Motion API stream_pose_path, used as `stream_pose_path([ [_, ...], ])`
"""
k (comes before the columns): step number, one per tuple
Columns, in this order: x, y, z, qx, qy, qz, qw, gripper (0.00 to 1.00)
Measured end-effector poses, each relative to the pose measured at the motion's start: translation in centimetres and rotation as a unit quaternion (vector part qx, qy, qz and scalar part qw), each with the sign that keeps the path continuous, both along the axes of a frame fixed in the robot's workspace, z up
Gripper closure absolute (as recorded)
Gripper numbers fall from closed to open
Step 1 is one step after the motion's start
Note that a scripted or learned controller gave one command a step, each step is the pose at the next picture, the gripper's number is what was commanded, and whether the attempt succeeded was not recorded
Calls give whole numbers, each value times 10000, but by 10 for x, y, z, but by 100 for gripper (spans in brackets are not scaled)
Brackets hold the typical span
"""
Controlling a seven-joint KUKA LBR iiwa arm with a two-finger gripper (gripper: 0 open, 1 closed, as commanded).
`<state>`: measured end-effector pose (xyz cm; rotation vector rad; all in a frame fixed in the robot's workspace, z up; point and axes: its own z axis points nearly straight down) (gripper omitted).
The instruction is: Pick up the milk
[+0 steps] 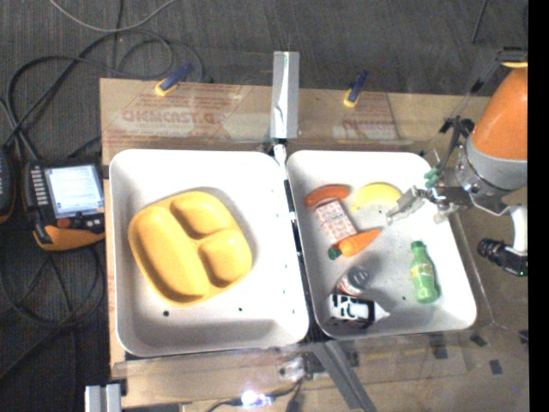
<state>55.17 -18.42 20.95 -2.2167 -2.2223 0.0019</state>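
Camera view gives me the claw (410, 202) hovering over the right bin (459, 316) near the yellow banana (376, 195), its fingers slightly parted around nothing. I see the milk (352, 308), a black-and-white carton, lying at that bin's near edge, well apart from the claw, past the carrot (354, 244) and beside the green bottle (422, 272). A yellow sectioned tray (190, 245) sits in the left bin (129, 333).
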Motion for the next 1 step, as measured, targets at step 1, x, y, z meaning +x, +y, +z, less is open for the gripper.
stream_pose_path([
  [1,88,99,-26,-6,-3,722,9974,0],
])
